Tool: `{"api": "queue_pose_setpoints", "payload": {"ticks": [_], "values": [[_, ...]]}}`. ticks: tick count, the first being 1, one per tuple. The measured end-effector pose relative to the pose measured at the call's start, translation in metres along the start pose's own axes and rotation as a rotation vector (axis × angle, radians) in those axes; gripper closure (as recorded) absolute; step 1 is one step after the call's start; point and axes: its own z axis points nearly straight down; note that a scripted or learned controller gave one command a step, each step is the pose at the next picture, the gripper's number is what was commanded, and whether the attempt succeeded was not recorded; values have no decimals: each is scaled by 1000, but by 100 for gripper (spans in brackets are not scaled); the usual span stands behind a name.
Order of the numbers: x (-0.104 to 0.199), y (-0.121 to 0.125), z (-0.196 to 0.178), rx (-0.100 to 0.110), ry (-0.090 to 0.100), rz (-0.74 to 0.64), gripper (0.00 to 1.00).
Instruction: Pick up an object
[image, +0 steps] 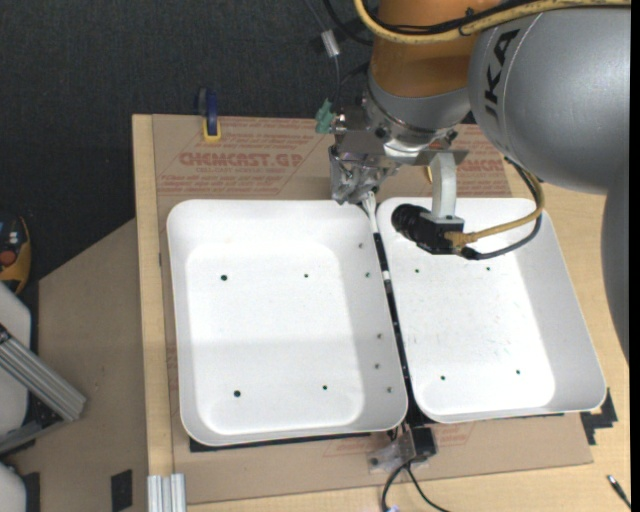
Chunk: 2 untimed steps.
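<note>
White bins (270, 330) are being overhung at their far shared rim by the gripper (352, 190); clenched or released cannot be told; rims are best being avoided.

the claw (357, 190) hangs over the far rim between the left bin (190, 300) and right bin (560, 330).

The arm (520, 80) is cut off by the top and right edges, and its bulk hides the far right corner of the right bin (500, 340) and part of the brown board's (260, 160) red lettering. The gripper (355, 185) sits partly under the wrist, too cluttered to tell how its fingers stand. A cable (400, 490) runs off the bottom edge.
</note>
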Motion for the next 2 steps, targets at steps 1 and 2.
{"api": "queue_pose_setpoints", "payload": {"ticks": [1,2], "values": [[61,28,82,2,0,-6,100],[20,9,20,-10,0,2,100]]}}
